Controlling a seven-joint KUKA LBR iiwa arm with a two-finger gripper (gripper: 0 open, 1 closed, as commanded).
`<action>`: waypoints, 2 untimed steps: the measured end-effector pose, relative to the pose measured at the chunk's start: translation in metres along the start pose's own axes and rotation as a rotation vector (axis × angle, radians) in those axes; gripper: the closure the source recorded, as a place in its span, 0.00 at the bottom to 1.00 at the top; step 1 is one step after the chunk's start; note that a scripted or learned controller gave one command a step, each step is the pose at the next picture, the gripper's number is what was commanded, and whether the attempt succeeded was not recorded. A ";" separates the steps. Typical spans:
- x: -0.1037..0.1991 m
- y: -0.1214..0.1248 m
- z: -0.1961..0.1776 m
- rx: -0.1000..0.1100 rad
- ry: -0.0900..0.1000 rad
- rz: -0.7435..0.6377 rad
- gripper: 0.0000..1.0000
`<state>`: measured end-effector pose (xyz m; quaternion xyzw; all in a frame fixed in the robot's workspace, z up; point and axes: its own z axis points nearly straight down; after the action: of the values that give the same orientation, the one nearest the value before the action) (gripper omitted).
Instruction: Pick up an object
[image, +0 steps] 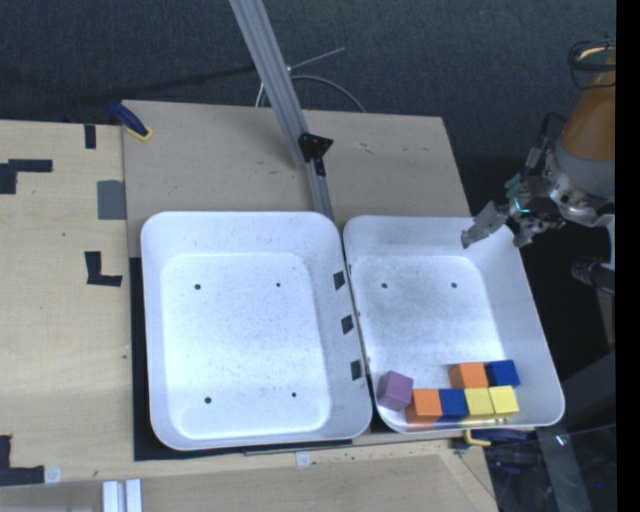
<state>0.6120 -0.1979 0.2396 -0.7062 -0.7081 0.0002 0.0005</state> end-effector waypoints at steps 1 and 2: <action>0.059 0.030 0.109 0.007 0.001 -0.002 0.00; 0.090 0.031 0.151 0.005 0.000 -0.001 0.00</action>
<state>0.6422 -0.1074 0.0886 -0.7059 -0.7083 0.0021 0.0021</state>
